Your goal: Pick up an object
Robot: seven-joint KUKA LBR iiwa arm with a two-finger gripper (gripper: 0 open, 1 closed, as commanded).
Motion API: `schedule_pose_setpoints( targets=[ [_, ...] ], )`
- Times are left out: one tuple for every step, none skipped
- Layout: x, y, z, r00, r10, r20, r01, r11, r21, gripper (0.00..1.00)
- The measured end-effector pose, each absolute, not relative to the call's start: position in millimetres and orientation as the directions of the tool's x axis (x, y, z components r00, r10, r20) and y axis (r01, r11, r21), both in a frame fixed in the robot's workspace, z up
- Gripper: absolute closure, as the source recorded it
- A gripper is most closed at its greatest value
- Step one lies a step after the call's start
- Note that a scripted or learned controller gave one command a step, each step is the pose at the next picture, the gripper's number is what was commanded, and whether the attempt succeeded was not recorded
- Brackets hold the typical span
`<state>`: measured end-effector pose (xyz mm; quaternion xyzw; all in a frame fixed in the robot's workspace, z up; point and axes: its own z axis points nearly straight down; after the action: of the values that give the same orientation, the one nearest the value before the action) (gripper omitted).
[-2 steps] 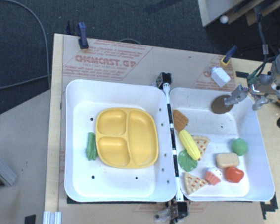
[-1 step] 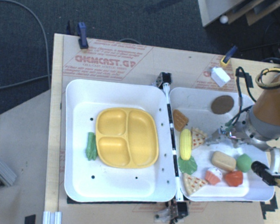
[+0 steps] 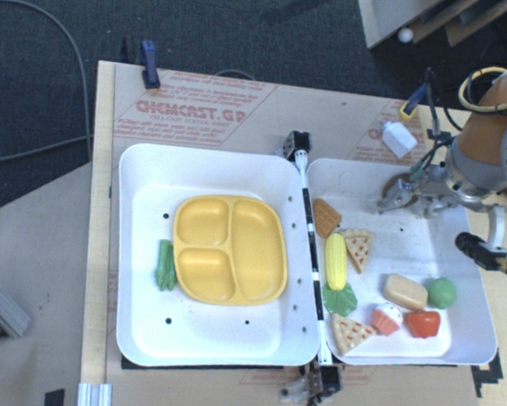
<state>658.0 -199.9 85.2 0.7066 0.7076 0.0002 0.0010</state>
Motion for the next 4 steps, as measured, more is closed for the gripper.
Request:
schedule_pose_setpoints(
  targets=[
    [667.2, -216.5, 85.9, -0.004, 1.0, 0.017, 1.0, 0.004, -0.011, 0.0],
    [667.2, -216.1, 85.2, -0.005, 1.0, 0.016, 1.0, 0.005, -0.011, 0.0],
    [666.7, -205.8, 85.1, -0.001, 1.0, 0.001, 1.0, 0.001, -0.001, 0.0],
    [668.4, -215.3, 86.1, -0.005, 1.0, 0.017, 1.0, 0.005, -0.006, 0.0]
  ],
)
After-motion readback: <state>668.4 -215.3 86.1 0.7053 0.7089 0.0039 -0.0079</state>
